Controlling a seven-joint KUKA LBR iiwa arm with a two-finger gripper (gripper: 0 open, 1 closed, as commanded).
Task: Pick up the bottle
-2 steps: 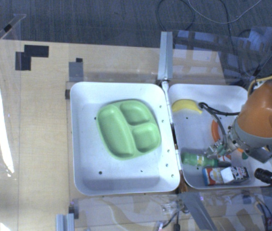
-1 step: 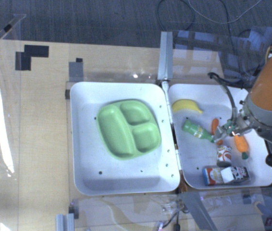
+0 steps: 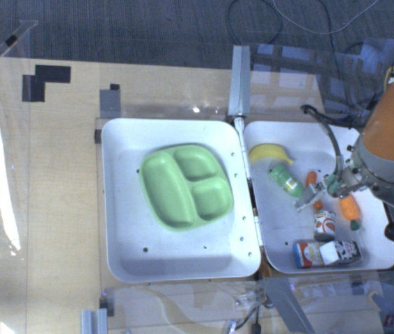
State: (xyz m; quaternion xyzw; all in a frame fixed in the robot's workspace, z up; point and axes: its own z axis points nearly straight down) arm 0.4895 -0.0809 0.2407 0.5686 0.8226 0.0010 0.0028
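Note:
The bottle (image 3: 285, 179) is small and green with a pale label. It lies on its side in the right bin (image 3: 280, 252), just below a yellow banana (image 3: 269, 153). My gripper (image 3: 317, 195) hangs low over the middle of that bin, a short way to the right of the bottle and slightly nearer the front. Nothing shows it touching the bottle. The grey arm with its orange band (image 3: 392, 127) comes in from the right and hides part of the bin's right side.
Around the gripper lie a small orange piece (image 3: 312, 178), an orange carrot-like toy (image 3: 350, 208), a red and white can (image 3: 324, 222) and a flat carton (image 3: 326, 253). In the left bin (image 3: 124, 256) sits a green divided plate (image 3: 186, 185).

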